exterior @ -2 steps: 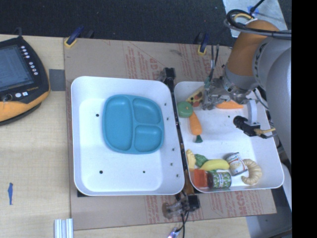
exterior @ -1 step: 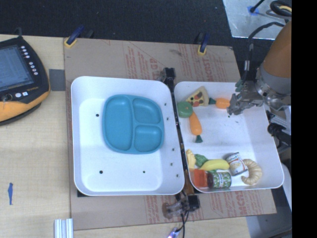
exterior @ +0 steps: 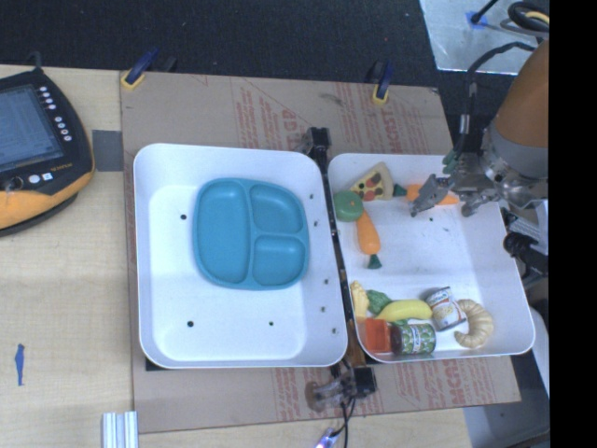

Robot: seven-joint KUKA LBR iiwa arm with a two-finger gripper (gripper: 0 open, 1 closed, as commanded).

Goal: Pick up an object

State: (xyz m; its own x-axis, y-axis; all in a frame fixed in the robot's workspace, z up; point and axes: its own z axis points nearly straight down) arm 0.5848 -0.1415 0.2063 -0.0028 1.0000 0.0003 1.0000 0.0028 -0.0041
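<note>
My gripper hangs over the far right part of the right bin, open, its two dark fingers spread wide. A small orange object lies under and just left of it, partly hidden by the fingers; I cannot tell whether they touch it. Left of the gripper lie a pizza slice, a green round piece and a carrot. Along the near edge sit a banana, a small white can, a croissant and a dark jar.
The left bin holds a blue divided plate. A teach pendant lies at the far left of the bench. Bare bin floor lies in the middle of the right bin.
</note>
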